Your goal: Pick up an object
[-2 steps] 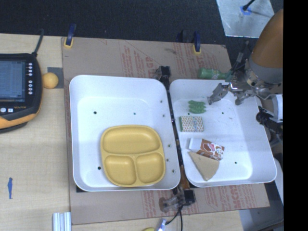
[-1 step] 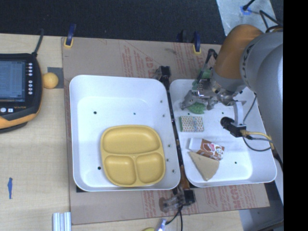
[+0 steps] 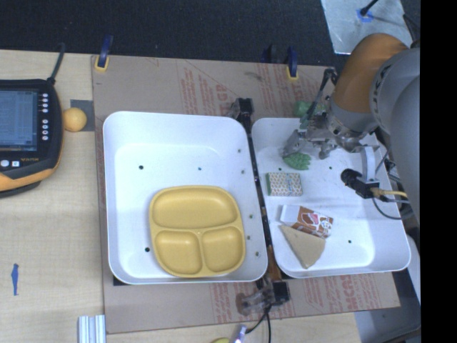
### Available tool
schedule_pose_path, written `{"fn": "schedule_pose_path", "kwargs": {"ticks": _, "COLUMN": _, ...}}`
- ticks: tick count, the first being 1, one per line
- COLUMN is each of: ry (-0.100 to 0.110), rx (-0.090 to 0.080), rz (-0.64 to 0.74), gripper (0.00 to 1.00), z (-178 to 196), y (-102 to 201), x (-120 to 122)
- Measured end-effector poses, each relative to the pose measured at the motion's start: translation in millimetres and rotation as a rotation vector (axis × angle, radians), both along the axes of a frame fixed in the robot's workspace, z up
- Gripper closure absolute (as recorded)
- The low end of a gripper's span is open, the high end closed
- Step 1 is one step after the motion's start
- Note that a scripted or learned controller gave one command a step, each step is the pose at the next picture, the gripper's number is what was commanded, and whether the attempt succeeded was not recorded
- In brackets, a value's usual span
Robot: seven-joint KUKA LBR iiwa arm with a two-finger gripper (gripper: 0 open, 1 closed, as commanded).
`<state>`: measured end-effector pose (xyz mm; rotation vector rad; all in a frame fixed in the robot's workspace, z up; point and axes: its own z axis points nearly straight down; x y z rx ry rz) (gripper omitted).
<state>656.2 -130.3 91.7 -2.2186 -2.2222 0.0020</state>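
two bins; gripper (image 3: pixel 298 147) hovers low over the green object (image 3: pixel 298 161) in the right bin (image 3: pixel 357 259), apparently lining up a grasp; finger state: cannot tell.

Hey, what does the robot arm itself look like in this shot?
The arm is bulky, rounded and grey, with an orange band above the wrist. A small metal gripper sits at its tip, and black cables trail beside it.

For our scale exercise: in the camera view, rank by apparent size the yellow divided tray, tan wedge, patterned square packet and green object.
1. Yellow divided tray
2. Tan wedge
3. Patterned square packet
4. Green object, partly hidden by the tool, so unsure
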Motion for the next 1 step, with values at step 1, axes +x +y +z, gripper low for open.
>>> {"fn": "schedule_pose_path", "kwargs": {"ticks": 1, "ry": 0.003, "rx": 0.001, "rz": 0.002, "gripper": 0.0, "z": 0.1, "y": 19.1, "x": -0.1}}
